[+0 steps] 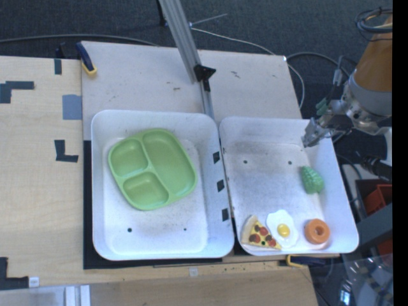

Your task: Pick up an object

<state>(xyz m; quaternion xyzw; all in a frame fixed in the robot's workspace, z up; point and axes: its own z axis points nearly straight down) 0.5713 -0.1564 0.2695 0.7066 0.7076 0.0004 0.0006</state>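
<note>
Tool (312, 134) above right bin's (268, 164) far right edge; finger state unclear. Green toy (312, 180) lies just below-toward-camera of tool, nearest candidate, long axis roughly front-back.

Candidate objects lie in the right bin (255, 139), all in its near and right-hand portion. A green, knobbly toy vegetable (312, 180) rests close to the right wall, apart from the other items. Along the near wall, three items sit in a row: a pizza slice (259, 233) with red toppings at the left, a fried egg (281, 226) with a yellow yolk touching it, and an orange ring-shaped doughnut (317, 231) just beside the egg, in the near right corner. All lie flat.
</note>
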